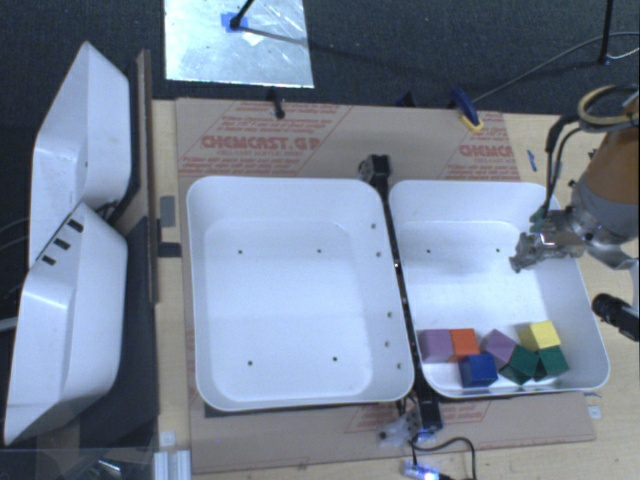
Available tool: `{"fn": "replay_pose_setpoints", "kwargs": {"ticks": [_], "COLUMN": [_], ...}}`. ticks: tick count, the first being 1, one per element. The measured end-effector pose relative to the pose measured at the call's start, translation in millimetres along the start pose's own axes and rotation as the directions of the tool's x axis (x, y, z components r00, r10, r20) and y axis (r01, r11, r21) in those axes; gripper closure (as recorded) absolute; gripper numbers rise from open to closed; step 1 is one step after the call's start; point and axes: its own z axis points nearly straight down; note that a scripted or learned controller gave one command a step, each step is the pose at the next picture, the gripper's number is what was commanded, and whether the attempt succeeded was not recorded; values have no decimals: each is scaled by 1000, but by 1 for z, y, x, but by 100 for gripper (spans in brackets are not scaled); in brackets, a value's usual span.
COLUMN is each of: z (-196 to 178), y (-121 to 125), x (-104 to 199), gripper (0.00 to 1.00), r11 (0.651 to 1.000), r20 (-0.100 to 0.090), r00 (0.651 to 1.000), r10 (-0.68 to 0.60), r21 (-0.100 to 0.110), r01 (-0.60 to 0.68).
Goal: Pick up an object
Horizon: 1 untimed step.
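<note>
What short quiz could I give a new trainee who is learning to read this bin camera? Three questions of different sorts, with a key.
1. True or false: the blocks lie in the left bin.
2. Which colour is the block nearest the right bin's near right corner? A. orange B. yellow C. blue
3. Fill in: the gripper hangs over the right bin's ____ side, apart from the blocks.

Key:
1. False; all lie along the right bin's near edge.
2. B, the yellow block; the orange block and blue block sit further left.
3. Right.
</note>
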Motion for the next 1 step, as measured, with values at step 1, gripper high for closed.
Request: {"fn": "replay_pose_setpoints", "kwargs": {"ticks": [1], "z": [-31], "y": [112], "x": [-26], "gripper": [100], "r11": [1000], "r20": [3], "r00": [1000], "r10": [0], "r21": [-8], "r01": [0]}}
